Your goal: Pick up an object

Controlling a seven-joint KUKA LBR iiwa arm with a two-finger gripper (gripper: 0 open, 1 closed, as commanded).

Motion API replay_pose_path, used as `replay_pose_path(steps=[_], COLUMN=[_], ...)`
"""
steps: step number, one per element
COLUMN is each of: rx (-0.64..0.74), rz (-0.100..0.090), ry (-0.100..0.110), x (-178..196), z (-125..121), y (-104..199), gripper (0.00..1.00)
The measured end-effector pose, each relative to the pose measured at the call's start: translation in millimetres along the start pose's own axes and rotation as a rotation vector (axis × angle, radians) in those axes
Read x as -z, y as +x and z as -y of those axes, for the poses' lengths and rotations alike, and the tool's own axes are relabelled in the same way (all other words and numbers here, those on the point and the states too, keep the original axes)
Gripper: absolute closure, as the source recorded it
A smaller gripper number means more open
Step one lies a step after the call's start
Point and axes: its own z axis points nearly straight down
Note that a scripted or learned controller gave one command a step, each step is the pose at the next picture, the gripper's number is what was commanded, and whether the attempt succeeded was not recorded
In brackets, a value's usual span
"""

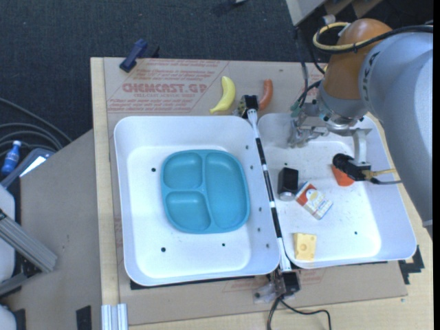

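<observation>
The right bin (357, 243) holds a small black block (287, 181) near its left wall. Beside it lies a white and orange carton (314, 202), and a yellow cheese wedge (305, 246) rests near the front edge. An orange piece (342, 176) lies toward the right of that bin. My gripper (303, 133) hangs low over the back left corner of the right bin, pointing down, with no object seen in it. It is well behind the black block and apart from it.
The left bin (137, 205) holds a blue divided plate (205, 190). Behind the bins, on the brown board, lie a yellow banana (224, 95), an orange-red pepper (265, 93) and a blue item (133, 56). The grey arm covers the back right.
</observation>
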Motion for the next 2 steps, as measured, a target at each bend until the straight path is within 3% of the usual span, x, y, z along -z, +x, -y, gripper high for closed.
replay_pose_path(steps=[1, 2], rx=[0.0, -0.003], rz=[0.0, -0.001], ry=[0.0, 0.002], x=[0, -11], z=[0, 51], y=[0, -39], gripper=[0.0, 0.0])
